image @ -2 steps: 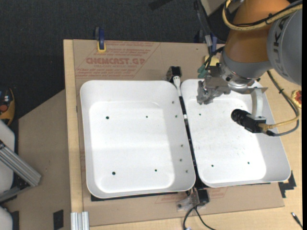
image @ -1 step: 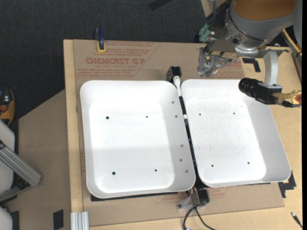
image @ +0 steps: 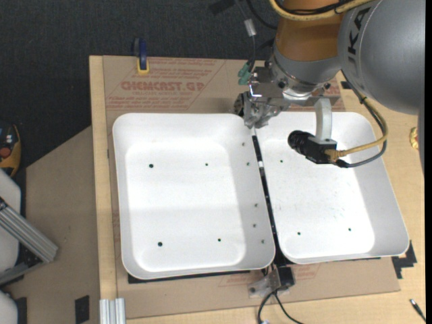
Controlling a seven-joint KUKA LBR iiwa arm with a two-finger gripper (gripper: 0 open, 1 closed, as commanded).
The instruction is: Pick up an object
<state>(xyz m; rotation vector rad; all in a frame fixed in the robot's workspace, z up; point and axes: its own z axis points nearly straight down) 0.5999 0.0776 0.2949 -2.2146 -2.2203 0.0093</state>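
My gripper [image: 257, 112] hangs low at the far edge of the bins, right over the seam where the left bin [image: 135, 181] meets the right bin [image: 378, 208]. The grey wrist and its orange band [image: 307, 25] tower above it and hide the back left corner of the right bin. A black cylinder [image: 307, 146] on a grey bracket, with a yellow cable, sticks out from the wrist over the right bin. Both bin floors are white with a few small dark dots.
The bins rest on a cardboard sheet [image: 175, 79] with red print. A blue and yellow clamp [image: 141, 55] sits at its far left edge. Cables and a small connector [image: 277, 281] lie at the front between the bins.
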